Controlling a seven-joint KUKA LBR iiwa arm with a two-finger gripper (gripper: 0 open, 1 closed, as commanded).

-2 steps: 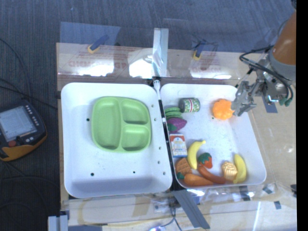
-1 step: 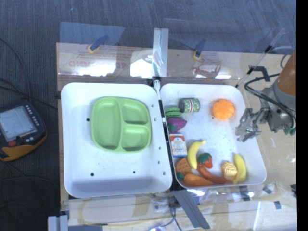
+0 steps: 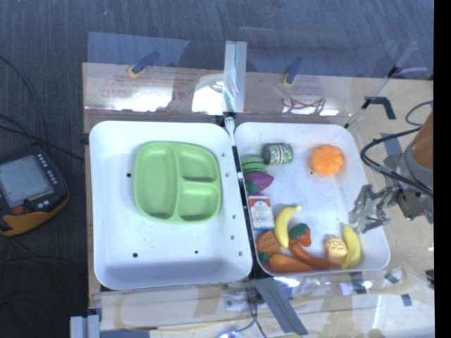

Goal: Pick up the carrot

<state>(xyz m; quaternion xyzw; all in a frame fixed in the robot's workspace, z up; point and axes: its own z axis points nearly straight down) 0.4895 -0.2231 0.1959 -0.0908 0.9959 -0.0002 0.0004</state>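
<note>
Gripper (image 3: pixel 368 210) is hanging over the right bin's (image 3: pixel 331 131) far edge, fingers spread and holding nothing. Carrot (image 3: pixel 287 263) is lying along the near wall, wedged among a chili pepper (image 3: pixel 307 253) and banana (image 3: pixel 285 224). I'd say it needs to come across low, line up over the carrot's length, and avoid its neighbours.

One fixed camera looks down at a slant — from some height — on both white bins (image 3: pixel 99 189).
</note>
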